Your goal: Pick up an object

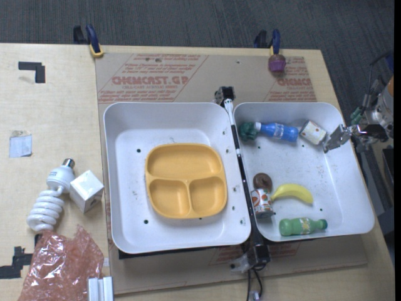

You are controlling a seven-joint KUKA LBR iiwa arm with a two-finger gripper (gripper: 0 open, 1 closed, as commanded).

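Observation:
The right bin (351,187) holds a blue bottle with a green cap (276,131), a small white box (312,132), a banana (293,194), a green bottle (302,226), a small can (262,202) and a brown round piece (262,181). My gripper (335,140) hangs over that bin's upper right rim, just right of the white box and apart from it. I see nothing held in it. A yellow divided plate (186,180) lies in the left bin (122,168).
On the bench to the left lie a spiral light bulb (50,199), a white cube (86,190) and crumpled pink plastic (59,268). A purple object (277,63) sits behind the right bin. Clamps hold the board's back edge.

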